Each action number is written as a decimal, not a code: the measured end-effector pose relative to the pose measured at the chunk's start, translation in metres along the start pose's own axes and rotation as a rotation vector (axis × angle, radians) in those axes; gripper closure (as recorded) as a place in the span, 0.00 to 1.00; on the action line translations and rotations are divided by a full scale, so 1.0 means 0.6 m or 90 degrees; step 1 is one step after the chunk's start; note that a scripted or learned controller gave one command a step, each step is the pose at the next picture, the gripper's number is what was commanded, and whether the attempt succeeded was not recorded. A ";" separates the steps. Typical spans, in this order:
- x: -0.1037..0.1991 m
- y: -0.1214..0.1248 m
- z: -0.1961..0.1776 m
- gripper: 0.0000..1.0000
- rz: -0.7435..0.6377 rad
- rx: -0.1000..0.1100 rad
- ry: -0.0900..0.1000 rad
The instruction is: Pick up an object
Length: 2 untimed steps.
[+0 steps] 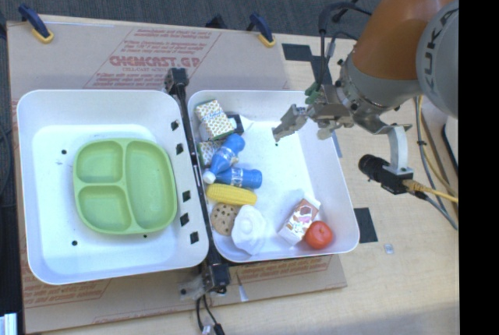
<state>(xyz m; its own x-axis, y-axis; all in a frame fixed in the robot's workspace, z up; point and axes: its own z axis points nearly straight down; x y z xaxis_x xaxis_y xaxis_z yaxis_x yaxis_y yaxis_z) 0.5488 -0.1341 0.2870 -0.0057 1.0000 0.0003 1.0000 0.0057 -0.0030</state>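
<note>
I see the left bin holding a green plate. In the right bin lie a blue bottle, corn and a tomato. My end effector hovers above, open, holding nothing.

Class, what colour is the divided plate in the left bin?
Light green plate, clear in the camera view.

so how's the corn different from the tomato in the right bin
The corn is yellow and long, lying on its side; the tomato is red and round. The corn sits by the bin's left wall, just below the blue bottles; the tomato sits in the near right corner, touching the small carton. Both are toy foods in the right bin.
</note>
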 end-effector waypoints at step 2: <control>0.046 0.175 0.319 0.00 -0.002 0.015 0.000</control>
<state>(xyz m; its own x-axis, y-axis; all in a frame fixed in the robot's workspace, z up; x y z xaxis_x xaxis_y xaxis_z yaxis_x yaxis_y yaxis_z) 0.6533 -0.1059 0.0955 -0.0092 1.0000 0.0007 0.9996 0.0092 -0.0268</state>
